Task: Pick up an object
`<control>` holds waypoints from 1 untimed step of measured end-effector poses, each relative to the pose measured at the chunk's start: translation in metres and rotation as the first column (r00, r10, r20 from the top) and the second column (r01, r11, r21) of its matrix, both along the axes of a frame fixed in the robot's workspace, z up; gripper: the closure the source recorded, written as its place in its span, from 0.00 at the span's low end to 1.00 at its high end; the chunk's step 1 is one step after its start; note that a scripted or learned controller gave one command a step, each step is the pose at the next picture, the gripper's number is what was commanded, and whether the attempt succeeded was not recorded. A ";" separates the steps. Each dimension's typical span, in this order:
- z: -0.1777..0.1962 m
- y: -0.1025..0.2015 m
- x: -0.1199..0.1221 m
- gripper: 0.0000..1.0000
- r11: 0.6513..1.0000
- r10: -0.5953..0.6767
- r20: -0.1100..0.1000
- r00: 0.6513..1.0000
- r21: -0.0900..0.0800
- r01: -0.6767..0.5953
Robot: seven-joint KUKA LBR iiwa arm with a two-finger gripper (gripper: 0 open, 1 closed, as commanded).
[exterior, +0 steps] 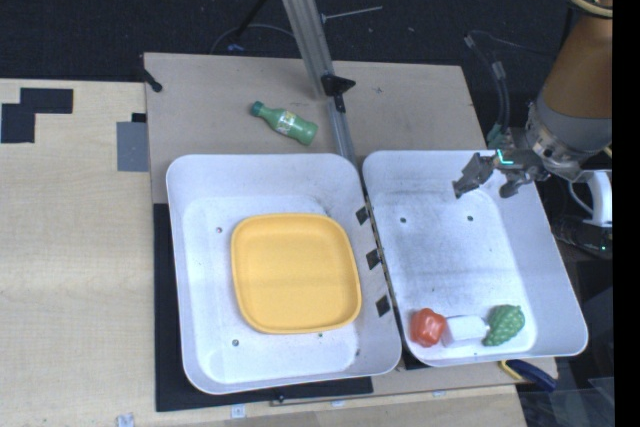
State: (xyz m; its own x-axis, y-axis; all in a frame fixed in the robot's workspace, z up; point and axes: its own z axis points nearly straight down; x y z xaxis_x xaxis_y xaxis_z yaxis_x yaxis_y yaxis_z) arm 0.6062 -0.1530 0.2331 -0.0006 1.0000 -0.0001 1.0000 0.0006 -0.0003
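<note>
At the upper right of the frame, the gripper [492,175] hangs over the far rim of the right bin [470,255], its two dark fingers spread apart with nothing between them, so the task looks to be at the approach step: no object has been taken. The pickable things lie well apart from it, huddled in the lower right corner of that bin: a red tomato-like piece [428,326], round and glossy; a small white block [465,328] touching it, smooth and boxy; and a green knobbly piece [505,324] like a broccoli floret, just beside the block. Because the three sit tight together against the bin wall, the next move probably calls for a long travel toward the bottom of the frame and a descent aimed at one piece alone. In the left bin [200,215] rests a yellow plate [296,271], square with rounded corners, matte plastic by its look. A green bottle [284,122] lies on its side on the tan board [400,105] above the bins.
</note>
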 end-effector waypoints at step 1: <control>0.000 0.000 0.000 0.00 1.000 0.000 0.000 1.000 0.000 0.000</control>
State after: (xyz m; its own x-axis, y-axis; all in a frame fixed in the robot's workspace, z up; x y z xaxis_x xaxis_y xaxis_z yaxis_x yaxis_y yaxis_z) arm 0.6061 -0.1530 0.2330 -0.0006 1.0000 -0.0001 1.0000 0.0006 -0.0004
